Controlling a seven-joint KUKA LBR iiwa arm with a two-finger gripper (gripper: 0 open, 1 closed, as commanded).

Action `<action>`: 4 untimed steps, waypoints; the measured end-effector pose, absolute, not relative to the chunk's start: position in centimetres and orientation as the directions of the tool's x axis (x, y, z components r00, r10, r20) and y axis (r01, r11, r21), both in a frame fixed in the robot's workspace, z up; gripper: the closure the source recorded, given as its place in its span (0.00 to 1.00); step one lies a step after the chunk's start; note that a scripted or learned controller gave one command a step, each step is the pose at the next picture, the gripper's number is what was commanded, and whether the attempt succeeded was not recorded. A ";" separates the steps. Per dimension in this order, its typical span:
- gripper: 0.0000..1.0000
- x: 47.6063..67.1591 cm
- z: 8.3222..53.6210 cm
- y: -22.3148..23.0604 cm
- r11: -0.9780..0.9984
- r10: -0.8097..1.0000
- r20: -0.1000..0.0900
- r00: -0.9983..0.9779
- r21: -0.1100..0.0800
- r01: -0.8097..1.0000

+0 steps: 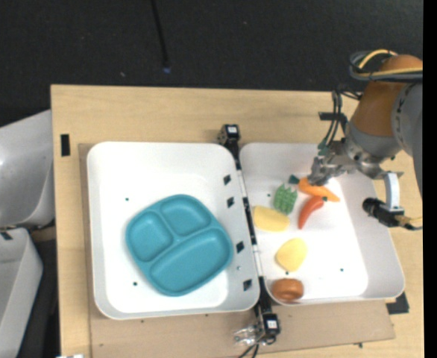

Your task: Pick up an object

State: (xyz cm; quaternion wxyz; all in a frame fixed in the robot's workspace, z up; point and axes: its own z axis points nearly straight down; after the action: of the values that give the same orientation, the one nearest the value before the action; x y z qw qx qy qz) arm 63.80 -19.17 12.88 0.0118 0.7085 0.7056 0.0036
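Observation:
The right bin (368, 267) holds several toy foods. An orange carrot (321, 192) lies near the bin's far middle, with a red pepper (309, 212) just in front of it and a green piece (284, 198) to its left. Nearer the front lie a yellow piece (271, 218) and a rounder yellow one (291, 253). A brown-orange ball (287, 289) rests at the front rim. My gripper (321, 174) hangs low over the carrot's far end, at or just above it. I cannot see anything held in it.
The left bin (107, 289) carries a blue divided plate (177, 243). The grey arm with its orange band (379, 107) comes in over the right bin's far right corner. A black clip (230, 133) sits at the bins' far joint.

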 end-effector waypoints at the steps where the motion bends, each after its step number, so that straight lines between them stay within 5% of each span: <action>1: 1.00 63.7 19.1 -19.9 -0.003 1.000 -0.003 0.003 0.006 1.000; 2: 1.00 63.8 22.6 -20.1 0.001 1.000 -0.002 -0.001 0.005 1.000; 4: 1.00 62.6 22.8 -9.3 0.006 1.000 0.000 -0.006 0.000 1.000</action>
State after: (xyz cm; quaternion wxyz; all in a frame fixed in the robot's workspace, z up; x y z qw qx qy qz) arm 62.56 -9.32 22.78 -0.0003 0.7051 0.7091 -0.0001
